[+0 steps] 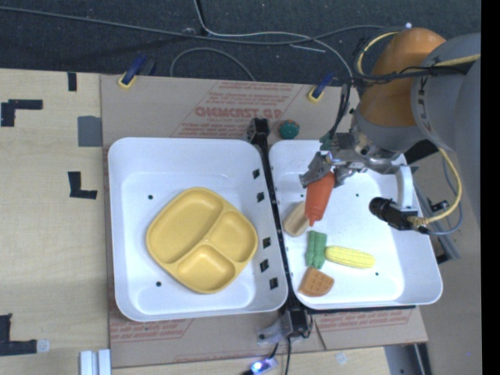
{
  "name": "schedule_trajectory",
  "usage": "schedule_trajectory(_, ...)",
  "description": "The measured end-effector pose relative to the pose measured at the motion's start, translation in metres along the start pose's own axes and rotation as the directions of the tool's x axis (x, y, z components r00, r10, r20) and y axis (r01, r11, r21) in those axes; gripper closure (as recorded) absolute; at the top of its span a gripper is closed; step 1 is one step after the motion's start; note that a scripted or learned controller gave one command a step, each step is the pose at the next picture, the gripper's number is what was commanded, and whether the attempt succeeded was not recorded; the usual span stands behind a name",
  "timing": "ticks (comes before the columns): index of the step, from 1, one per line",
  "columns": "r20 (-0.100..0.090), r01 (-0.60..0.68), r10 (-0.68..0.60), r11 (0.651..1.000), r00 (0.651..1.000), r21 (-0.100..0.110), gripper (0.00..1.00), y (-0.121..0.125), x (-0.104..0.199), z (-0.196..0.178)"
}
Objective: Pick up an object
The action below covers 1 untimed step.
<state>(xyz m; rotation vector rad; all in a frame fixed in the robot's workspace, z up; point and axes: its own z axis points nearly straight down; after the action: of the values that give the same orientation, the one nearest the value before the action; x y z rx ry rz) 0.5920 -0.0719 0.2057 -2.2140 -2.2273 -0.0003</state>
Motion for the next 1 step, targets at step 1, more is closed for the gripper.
schedule_trajectory(1,0.000,0.000,0.000,1.000,1.000,0.002,1.00,-0.0091,0.0503,0.0065)
